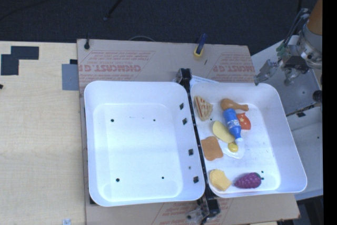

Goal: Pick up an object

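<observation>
Bottle (pixel 232 123), blue and lying flat among toy food in the right bin (pixel 287 129), sits well below and left of the gripper (pixel 278 63); whether it is spread or pressed together we cannot tell; we judge it light, stiff, slick, best pinched mid-body.

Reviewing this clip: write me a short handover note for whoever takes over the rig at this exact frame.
Gripper: raised beyond the upper right corner of the right bin, nothing seen between its fingers; open or shut cannot be told.
Things, all in the right bin: blue bottle across the middle, chicken drumstick above it, red piece beside it, yellow banana-like piece, sandwich wedge, toast slice, yellow chunk, purple grapes.
Left bin: no toys seen.
Done: no object picked.
Left: descend on one object, grasp, lift.
</observation>
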Action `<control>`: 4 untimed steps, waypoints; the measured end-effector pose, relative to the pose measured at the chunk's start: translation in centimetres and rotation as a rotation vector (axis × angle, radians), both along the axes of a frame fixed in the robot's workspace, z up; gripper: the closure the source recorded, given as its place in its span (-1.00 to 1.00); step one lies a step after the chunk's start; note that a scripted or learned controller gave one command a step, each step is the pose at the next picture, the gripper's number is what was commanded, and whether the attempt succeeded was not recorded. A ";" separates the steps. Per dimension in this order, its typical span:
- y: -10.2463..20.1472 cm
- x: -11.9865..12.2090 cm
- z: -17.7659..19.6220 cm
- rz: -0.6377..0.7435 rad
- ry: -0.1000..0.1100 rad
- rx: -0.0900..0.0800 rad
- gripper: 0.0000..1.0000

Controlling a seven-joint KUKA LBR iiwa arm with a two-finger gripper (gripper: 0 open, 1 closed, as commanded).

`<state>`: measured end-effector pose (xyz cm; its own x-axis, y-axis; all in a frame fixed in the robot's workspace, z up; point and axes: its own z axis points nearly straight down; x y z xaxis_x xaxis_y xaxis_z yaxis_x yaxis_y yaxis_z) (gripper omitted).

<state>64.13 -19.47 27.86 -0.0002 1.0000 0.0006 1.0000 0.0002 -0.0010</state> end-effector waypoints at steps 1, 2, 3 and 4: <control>-1.7 -0.1 -16.5 0.000 0.013 0.003 -1.00; 8.2 -3.0 -19.4 0.006 0.006 0.005 -1.00; 2.6 -0.5 -19.1 -0.002 -0.002 -0.003 -1.00; 2.7 -0.5 -18.0 -0.001 -0.002 0.000 1.00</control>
